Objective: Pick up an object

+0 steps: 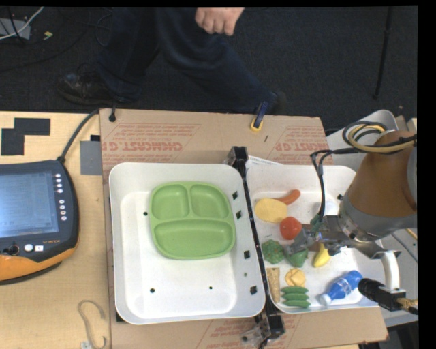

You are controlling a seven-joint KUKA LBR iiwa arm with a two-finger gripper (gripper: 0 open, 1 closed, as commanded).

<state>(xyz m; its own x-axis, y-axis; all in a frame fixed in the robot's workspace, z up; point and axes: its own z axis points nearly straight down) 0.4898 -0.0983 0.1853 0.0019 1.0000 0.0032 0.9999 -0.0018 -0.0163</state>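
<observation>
We see the arm [378, 187] reaching in from the right over the right bin [262, 178]. Gripper [315, 240] sits low among the toy food there, dark fingers pointing left. Can't tell whether it is spread or closed, or whether anything is pinched; clutter hides it.

Right bin contents:
- tomato [291, 227], red, just left of the gripper, near touching
- lemon [271, 210], yellow, up-left of the tomato
- carrot [291, 198], orange, against the lemon's upper right
- broccoli [272, 251], green, below the tomato, left of the gripper
- second green piece [297, 258] just beside it, under the gripper
- banana [321, 256], yellow, right below the gripper, close to or touching it
- small yellow-orange piece [295, 277] lower down
- pea pod [295, 296] at the near edge
- cracker [273, 280], tan, along the left wall
- bottle [341, 287], blue with a white end, lying near the near right corner

Left bin [133, 286] holds a green divided plate [192, 221], flat, three compartments, sitting in the upper middle.

Pendant [33, 217] lies on the bench at far left. A person [180, 48] stands behind the bench, one hand [216, 20] at top centre.
</observation>
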